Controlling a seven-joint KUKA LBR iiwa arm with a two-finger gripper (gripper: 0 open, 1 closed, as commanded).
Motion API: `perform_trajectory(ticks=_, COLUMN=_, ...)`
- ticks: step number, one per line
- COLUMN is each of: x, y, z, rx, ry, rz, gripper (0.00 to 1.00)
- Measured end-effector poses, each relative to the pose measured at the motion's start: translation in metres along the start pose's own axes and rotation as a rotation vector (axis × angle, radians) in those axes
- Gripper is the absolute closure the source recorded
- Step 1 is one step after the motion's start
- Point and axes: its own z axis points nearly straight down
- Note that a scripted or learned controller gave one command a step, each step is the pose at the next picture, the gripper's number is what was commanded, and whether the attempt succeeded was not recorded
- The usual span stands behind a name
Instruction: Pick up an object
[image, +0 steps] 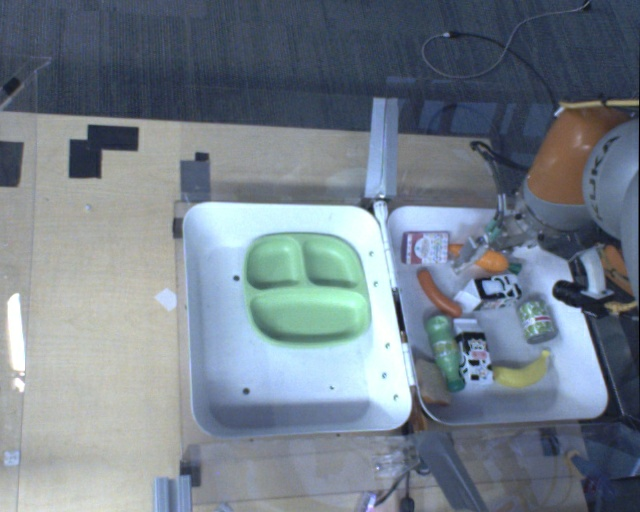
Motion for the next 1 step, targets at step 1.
perform_trajectory(ticks=1, x=0.0236, y=-0.0024, z=-0.0559, rx=0.001, ry=0.000, rz=0.209, gripper=0.00)
